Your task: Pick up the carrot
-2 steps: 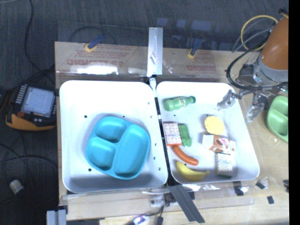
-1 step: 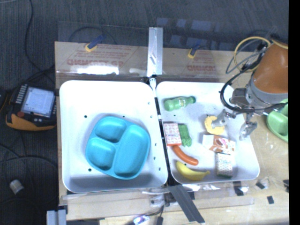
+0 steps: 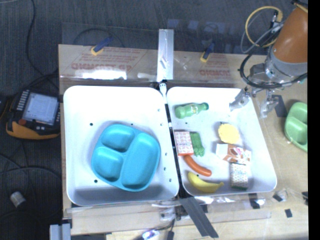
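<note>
The carrot point(image 3: 197, 165), low in the frame, looks light, stiff, smooth; grip mid-body; the jaws' state I cannot tell

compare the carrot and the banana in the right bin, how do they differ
The carrot is orange with a green top, while the banana is yellow. The carrot is straight and lies on a slant, while the banana curves like a shallow bowl. The carrot is slimmer, the banana thicker. The banana lies nearer the bin's front wall, just below the carrot. Both are long, lie flat and sit in the right bin.
</note>
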`<state>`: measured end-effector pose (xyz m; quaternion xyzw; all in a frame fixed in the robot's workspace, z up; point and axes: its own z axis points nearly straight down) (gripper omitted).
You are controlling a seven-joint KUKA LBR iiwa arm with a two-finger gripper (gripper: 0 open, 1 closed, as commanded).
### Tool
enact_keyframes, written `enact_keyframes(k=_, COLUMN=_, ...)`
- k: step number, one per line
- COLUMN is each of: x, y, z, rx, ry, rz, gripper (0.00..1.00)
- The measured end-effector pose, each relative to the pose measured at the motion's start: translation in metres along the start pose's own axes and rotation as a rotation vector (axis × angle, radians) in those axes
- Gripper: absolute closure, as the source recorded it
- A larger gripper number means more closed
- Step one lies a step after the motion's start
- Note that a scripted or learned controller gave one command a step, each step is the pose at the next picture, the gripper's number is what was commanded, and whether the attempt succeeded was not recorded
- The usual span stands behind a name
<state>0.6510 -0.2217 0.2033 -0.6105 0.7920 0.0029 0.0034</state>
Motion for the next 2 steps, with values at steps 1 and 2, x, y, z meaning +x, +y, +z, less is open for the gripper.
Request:
enact_keyframes(k=1, x=0.0122, y=0.0522, z=0.0666, rx=-0.004, ry=0.000, rz=-0.087, gripper=0.00)
enact_keyframes(k=2, x=0.0109, y=0.0517, z=0.0611, rx=-0.007, ry=-0.005, rz=-0.082, gripper=1.00)
